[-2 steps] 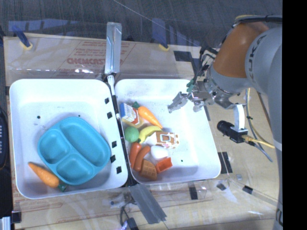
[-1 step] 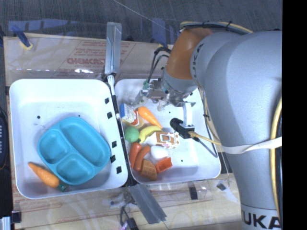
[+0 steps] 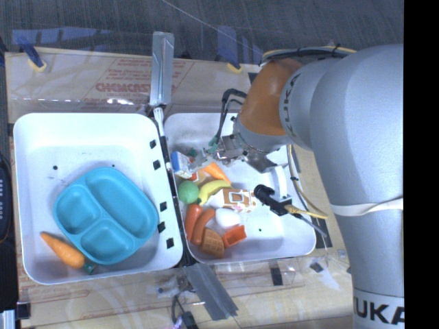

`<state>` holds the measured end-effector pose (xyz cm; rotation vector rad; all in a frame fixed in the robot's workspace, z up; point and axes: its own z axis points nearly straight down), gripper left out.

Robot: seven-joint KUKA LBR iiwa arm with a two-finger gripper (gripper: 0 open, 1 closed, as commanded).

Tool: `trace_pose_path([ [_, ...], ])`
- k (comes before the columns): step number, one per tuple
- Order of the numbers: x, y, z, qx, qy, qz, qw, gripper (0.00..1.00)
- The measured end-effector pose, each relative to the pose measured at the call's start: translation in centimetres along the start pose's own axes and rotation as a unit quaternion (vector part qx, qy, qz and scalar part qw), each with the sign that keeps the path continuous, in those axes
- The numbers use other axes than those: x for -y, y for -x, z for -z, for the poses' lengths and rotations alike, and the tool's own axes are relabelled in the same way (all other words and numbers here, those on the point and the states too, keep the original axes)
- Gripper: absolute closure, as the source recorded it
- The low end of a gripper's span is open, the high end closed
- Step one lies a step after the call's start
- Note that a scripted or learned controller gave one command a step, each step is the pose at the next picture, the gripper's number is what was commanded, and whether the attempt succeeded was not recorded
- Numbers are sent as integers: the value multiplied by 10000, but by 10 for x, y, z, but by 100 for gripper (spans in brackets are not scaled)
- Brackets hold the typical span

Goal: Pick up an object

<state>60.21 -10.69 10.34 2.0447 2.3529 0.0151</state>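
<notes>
My gripper (image 3: 221,149) reaches down into the back of the right bin (image 3: 302,242), just above a pile of toy food. An orange carrot piece (image 3: 217,172) lies directly under it. Beside that are a yellow banana (image 3: 214,189) and a green ball (image 3: 188,192). A small white box with orange print (image 3: 237,199) sits next to the banana. Toward the front lie a red sausage-shaped piece (image 3: 193,219), a brown waffle-like piece (image 3: 212,242) and a red-orange chunk (image 3: 234,235). Nothing shows as held.
The left bin (image 3: 41,136) holds a blue divided plate (image 3: 106,214) and an orange carrot (image 3: 62,249) at its front left corner. A small blue and white item (image 3: 179,162) lies by the right bin's left wall. The big grey arm (image 3: 357,136) covers the right side.
</notes>
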Motion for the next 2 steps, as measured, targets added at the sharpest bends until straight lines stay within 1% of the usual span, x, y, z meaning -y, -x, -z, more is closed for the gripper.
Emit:
trace_pose_path([
  [1, 1, -2, 7, -23, -45, 26, 10000, 100],
  [2, -38, -45, 90, -50, -112, -990, 9950, 100],
])
